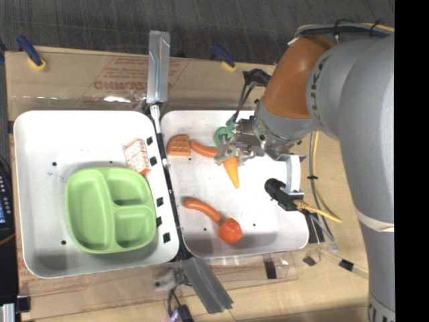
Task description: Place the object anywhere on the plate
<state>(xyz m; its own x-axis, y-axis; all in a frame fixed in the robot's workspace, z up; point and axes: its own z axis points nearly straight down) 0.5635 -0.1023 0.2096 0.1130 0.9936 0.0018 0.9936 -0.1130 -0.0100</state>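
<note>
I see the gripper (234,149) right of centre in the right bin (268,230), pinching the wide top of the carrot (232,171), tip pointing down; the plate (110,210) lies lower left

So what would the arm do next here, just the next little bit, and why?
Probably lift a little, straight up. The gripper sits over the right bin with an orange carrot pointing down just under it, and whether it truly grips the carrot is unclear. A small rise would show that before it crosses left to the green plate in the other bin.
</note>
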